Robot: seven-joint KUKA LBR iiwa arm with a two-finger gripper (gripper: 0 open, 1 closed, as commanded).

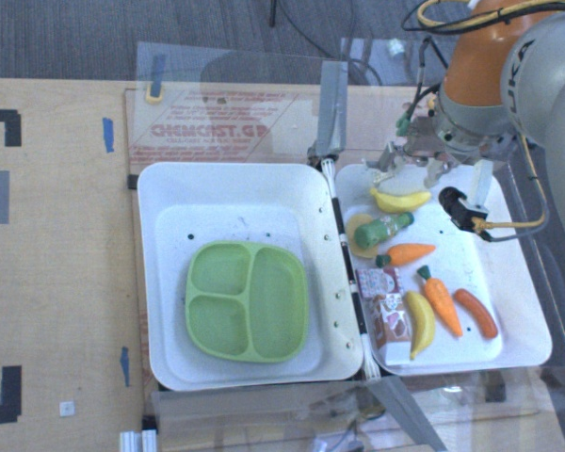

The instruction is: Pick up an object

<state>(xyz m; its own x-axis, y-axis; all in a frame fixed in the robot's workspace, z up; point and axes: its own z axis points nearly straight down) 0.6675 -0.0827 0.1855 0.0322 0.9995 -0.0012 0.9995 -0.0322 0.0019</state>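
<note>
In the right bin (518, 342), far end: banana (401, 199), directly beneath my jaws; their state, cannot tell. Recommended: I descend straight, centred across its curve, clear of the neighbouring green bottle (381, 230).

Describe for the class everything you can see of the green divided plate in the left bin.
The green divided plate is pale lime green and looks like smooth moulded plastic. It is a rounded rectangle with a raised rim and low ridges that split it into three compartments: two smaller ones on the view's left side, one above the other, and one long one on the right. Nothing lies in any compartment. It rests flat on the floor of the left white bin, turned slightly askew, towards the near right part, and touches no other object.
</note>
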